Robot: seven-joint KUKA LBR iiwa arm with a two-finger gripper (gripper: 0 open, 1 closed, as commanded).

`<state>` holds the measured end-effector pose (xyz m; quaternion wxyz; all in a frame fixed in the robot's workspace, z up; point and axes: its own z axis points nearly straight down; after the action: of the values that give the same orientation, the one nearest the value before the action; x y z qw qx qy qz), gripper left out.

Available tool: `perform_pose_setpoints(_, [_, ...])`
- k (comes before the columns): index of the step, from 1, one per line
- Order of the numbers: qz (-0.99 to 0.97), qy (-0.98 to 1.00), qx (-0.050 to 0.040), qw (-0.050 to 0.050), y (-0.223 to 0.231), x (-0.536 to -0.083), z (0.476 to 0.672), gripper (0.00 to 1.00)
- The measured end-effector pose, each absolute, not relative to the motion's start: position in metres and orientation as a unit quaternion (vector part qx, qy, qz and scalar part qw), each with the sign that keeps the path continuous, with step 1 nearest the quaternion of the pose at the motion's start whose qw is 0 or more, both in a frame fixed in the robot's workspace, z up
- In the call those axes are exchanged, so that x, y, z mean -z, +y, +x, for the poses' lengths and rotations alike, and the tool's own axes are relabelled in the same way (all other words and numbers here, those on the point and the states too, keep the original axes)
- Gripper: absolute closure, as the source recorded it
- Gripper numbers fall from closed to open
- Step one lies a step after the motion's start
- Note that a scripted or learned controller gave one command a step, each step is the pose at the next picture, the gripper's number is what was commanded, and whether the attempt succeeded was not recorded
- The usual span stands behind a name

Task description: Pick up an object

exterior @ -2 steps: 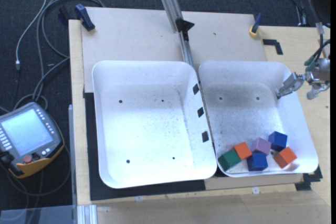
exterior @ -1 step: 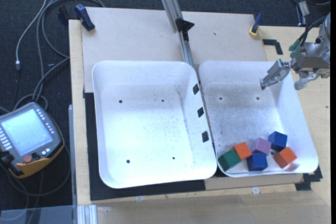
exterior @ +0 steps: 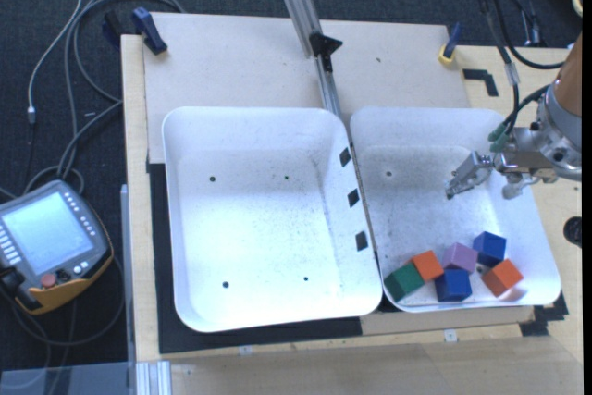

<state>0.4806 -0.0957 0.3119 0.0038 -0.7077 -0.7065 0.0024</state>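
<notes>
Presently: two-finger metal end effector, fingers spread and holding nothing, hangs above the right shallow white plastic bin. The cluster of small coloured blocks lies toward the bin's near corner.

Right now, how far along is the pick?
Done: nothing lifted that I can see. All six blocks, among them the green block and purple block, sit clustered at the near end of the right bin. In hand: the gripper hangs above that bin, short of the cluster. Left: descend, grasp, lift.
</notes>
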Motion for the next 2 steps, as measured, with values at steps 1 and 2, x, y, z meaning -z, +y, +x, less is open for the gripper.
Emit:
perform_pose_setpoints(1, [-0.704,-0.71,0.0041,-0.004,-0.049,-0.378,0.579,0.0])
perform_pose_setpoints(2, [-0.706,-0.708,-0.002,0.004,-0.015,-0.34,0.488,0.0])
